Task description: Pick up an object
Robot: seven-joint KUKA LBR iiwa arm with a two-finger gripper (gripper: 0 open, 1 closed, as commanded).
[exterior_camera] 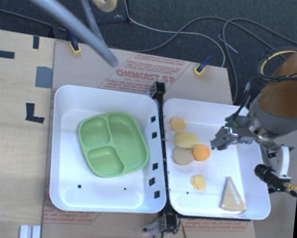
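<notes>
Over the right bin [250, 207], the gripper [225, 139] hangs above the far right part, clear of every item; whether its fingers are apart or together cannot be told. Candidate objects lie loose on the bin floor: a small yellow piece [178, 125], a pale yellow piece [185, 140], a beige round [182, 156] and an orange ball [201, 153] clustered at the left, a yellow lump [198, 182] nearer, a tan wedge [232, 196] at the near right. Judged: the orange ball sits closest to the gripper. The left bin [57, 174] holds a green divided tray [113, 144]. Red lettering on the cardboard [143, 72] is too blurred to read reliably.
</notes>
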